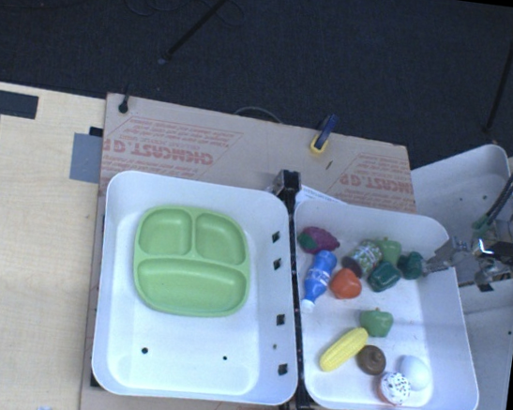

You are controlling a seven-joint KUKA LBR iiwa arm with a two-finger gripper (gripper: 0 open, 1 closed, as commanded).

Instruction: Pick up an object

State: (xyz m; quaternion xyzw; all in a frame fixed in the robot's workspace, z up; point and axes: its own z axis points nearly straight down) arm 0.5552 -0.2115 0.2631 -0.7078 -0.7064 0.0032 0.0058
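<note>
The right bin [460, 344] holds several toy foods: a purple eggplant [318, 240], a blue bottle [318, 276], a red tomato [347, 284], a patterned can [367, 256], dark green pieces [384, 277] and a teal piece [410, 265]. Nearer the front lie a small green pepper [376, 321], a yellow corn cob [342, 349], a brown disc [371, 359], a white egg [414, 370] and a speckled ball [395, 387]. My gripper [458, 251] hangs at the bin's right rim, just right of the teal piece, with nothing seen in it.
A green divided plate [193, 261] lies in the left bin [114, 340]. Both bins rest on a cardboard sheet [198, 149]. A blue and yellow clamp [322, 135] sits at its back edge. A white cover [463, 181] stands beyond the right bin.
</note>
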